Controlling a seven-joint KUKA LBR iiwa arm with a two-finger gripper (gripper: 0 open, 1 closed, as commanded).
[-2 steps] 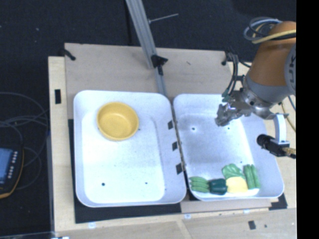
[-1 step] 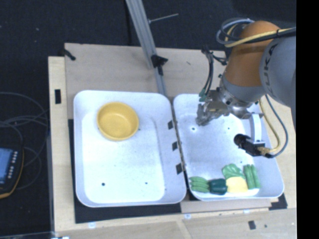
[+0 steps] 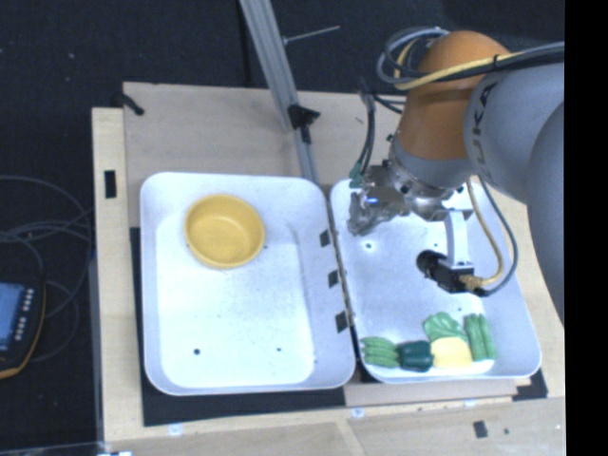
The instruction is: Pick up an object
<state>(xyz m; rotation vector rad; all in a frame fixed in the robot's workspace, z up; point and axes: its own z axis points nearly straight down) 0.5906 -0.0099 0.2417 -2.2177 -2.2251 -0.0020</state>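
Gripper (image 3: pixel 364 215) fingertips indistinct; toys (image 3: pixel 432 342) bunched

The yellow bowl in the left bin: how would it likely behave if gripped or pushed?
The yellow bowl looks like rigid, thin plastic, so probably light and stiff. It sits upright and shallow, so it will likely slide rather than tip. Its smooth round rim may slip from the gripper.

Two shallow white bins (image 3: pixel 152 283) side by side on a wooden bench (image 3: pixel 190 122). Grey metal pole (image 3: pixel 271 55) slanting across the top. Handheld control pendant (image 3: pixel 14 316) at far left
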